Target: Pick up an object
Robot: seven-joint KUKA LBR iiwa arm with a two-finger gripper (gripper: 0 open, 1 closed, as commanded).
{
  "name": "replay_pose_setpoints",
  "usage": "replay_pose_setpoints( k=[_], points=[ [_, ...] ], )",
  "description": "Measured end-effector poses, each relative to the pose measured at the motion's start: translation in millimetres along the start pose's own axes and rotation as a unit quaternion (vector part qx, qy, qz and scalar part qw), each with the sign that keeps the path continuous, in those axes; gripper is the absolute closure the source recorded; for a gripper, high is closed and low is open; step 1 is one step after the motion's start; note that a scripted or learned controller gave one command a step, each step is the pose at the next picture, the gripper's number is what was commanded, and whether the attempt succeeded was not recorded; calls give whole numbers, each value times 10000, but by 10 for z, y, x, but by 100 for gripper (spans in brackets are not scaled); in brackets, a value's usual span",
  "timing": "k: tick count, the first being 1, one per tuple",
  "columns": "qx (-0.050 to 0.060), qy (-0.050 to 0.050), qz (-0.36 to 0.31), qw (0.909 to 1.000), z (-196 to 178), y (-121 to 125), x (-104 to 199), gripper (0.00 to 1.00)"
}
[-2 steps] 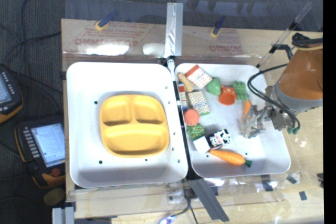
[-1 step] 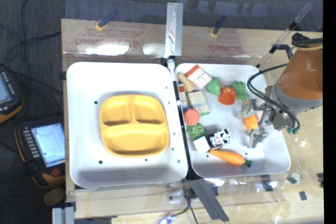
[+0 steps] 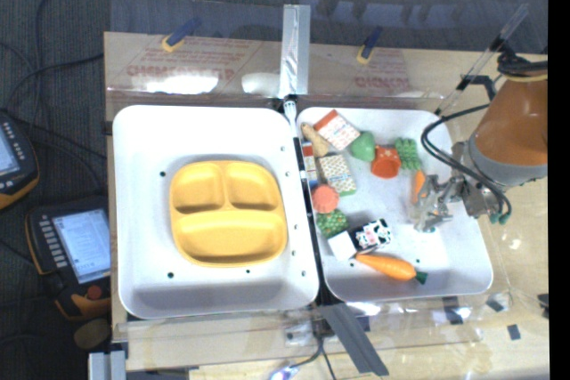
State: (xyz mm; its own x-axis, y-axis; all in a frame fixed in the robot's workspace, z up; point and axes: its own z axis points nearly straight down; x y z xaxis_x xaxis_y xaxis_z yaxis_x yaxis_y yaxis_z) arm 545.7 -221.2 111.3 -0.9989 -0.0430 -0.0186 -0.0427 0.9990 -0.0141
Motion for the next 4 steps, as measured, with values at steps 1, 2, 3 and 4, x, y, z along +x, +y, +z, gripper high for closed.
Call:
replay_pose_setpoints(
  k=[1,2,3,4],
  points=[
    [-3,1,-4,10000,1,6,-2,0],
    [-57,54,359,9993,216,-14,-64,0],
    [-25,19,350,9994,101,-15,-93,100],
    [-27,21,348,9994,103,-11,-93,0]
  ],
)
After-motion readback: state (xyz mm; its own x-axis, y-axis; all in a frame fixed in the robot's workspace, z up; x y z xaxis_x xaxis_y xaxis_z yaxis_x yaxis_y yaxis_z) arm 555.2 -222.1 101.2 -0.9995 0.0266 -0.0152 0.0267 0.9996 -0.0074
